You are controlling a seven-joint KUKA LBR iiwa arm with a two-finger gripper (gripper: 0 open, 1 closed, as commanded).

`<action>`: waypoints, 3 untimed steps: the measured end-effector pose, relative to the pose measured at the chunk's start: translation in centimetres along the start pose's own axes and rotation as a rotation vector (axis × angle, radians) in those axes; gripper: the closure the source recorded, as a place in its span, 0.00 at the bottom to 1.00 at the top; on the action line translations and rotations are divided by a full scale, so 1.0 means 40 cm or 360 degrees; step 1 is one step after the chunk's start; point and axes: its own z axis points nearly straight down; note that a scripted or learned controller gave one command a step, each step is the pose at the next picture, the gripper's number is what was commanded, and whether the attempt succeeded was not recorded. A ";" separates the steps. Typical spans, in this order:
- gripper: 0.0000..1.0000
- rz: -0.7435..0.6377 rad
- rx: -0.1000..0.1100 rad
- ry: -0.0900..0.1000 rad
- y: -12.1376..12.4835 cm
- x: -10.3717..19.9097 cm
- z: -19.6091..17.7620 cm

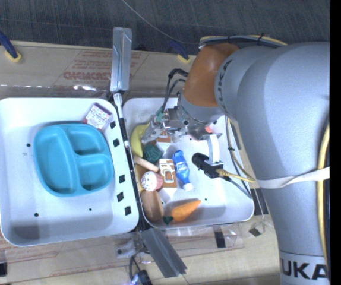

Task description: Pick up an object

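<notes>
Overhead, the hand [169,121], its state untellable, hovers just above a blue bottle [181,169]: probably light, stiff, slippery, best gripped across its middle.

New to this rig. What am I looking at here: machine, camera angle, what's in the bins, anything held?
One fixed camera looks down at a slant on two shallow white bins. The big grey shape with an orange band is a KUKA robot arm reaching in from the right. Its gripper is low over the right bin, among the objects; I can't tell if it holds anything. That bin has a carrot, a small blue bottle, a banana and other small items. The left bin holds a blue divided tray and a small packet.
</notes>
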 end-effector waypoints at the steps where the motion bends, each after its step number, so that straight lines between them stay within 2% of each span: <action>1: 0.00 0.0237 -0.0020 0.0000 0.039 -0.019 0.018; 2: 1.00 0.0230 -0.0020 0.0002 0.040 -0.017 -0.008; 3: 1.00 0.0099 -0.0025 0.0004 -0.104 0.127 -0.238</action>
